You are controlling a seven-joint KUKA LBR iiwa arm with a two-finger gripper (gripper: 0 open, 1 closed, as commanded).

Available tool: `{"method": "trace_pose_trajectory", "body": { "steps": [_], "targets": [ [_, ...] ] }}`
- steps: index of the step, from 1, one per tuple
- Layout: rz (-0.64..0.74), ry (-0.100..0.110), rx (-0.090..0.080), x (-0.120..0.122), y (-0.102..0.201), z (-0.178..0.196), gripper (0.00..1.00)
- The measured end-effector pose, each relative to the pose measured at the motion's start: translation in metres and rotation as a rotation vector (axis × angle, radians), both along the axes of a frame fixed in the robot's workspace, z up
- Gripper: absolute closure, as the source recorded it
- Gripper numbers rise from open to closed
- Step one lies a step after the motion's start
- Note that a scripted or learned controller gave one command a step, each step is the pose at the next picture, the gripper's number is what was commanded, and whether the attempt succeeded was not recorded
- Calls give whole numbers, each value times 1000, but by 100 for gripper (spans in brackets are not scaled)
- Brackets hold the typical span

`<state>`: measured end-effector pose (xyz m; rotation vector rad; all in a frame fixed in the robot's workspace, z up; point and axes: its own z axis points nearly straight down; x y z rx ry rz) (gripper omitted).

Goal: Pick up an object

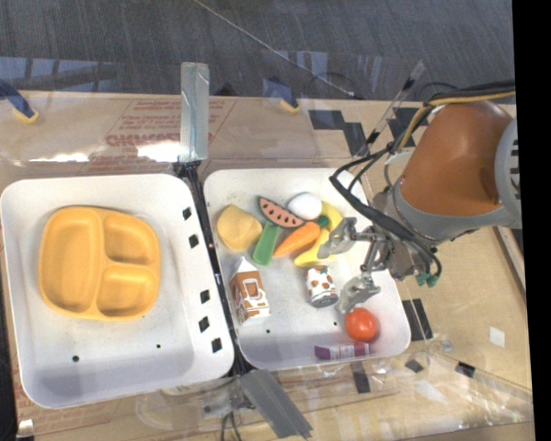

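Nearest, a small purple tube (343, 351) lies against the right bin's (264, 354) front wall, a red tomato (361, 325) just behind it; the gripper (346, 265) hangs over that bin's right side, fingers spread, holding nothing, a small printed can (321, 285) just left, likely the target; farther, carrot (296, 239) and watermelon slice (281, 212) cluster.

Robotics lab, taped bench (87, 133), white bins (20, 274) (toy food)
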<state>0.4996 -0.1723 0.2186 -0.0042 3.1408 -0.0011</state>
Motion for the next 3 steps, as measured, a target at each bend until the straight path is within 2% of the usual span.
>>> {"method": "trace_pose_trajectory", "body": {
  "steps": [1, 2, 3],
  "targets": [
    [-55, 2, 1, 44, -18, -125, 0],
    [-86, -2, 2, 102, 16, -125, 0],
    [-70, 13, 3, 141, 50, -128, 0]
  ]
}}
